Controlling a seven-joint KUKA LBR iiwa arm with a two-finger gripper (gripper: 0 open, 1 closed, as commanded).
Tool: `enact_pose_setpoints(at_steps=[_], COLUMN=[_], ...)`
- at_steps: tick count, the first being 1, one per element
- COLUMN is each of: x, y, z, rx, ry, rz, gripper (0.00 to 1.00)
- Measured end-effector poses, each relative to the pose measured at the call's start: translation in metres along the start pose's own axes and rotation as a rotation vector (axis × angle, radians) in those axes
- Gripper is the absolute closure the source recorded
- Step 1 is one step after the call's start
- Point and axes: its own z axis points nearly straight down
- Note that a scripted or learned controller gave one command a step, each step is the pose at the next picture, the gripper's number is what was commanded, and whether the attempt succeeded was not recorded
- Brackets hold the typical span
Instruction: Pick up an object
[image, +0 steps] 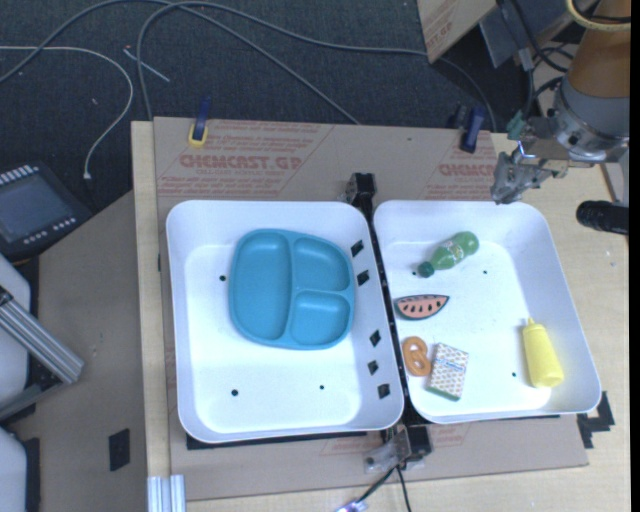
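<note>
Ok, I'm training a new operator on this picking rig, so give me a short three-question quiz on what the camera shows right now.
1. True or false: the blue plate lies in the same bin as the green bottle.
2. Which item lies nearest the right bin's right wall? A) pretzel B) yellow bottle C) watermelon slice
3. Fill in: the gripper hovers over the right bin's far ______ corner.

Key
1. False: the plate is in the left bin, the green bottle in the right one.
2. B
3. right
</note>
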Motion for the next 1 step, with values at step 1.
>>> enact_pose_setpoints(at_steps=[1], x=[0.0466], y=[-0.0277], z=[-0.0004], rx=[0.001], ry=[0.0], rz=[0.0], gripper=[1.0])
